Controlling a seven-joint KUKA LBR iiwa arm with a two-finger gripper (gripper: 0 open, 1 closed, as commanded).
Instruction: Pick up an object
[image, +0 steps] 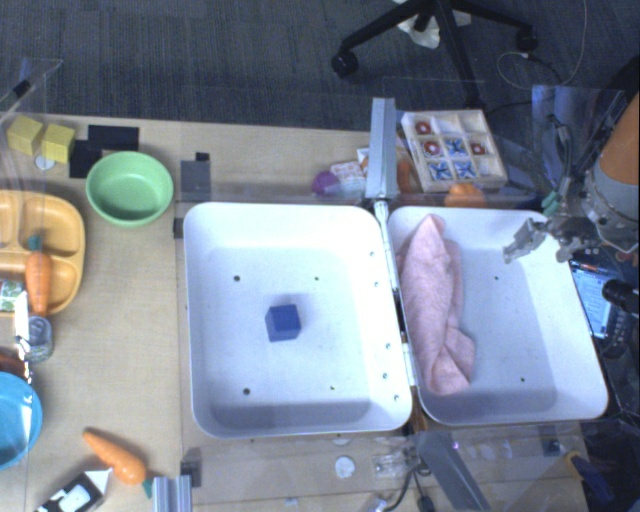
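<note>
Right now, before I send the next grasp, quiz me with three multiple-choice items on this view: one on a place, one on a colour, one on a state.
1. Where does the pink cloth lie?
A. in the left bin
B. in the right bin, along its left wall
C. on the bench by the green bowl

2. What colour is the cube in the left bin?
A. blue
B. red
C. yellow

3. How does the gripper stand?
A. clamped on the cube
C. pressing the cloth
B. above the right bin's far right corner, holding nothing

Key: 1 B, the cloth runs along the divider inside the right bin. 2 A, the cube is plainly blue. 3 B, the gripper sits apart from both things.
</note>
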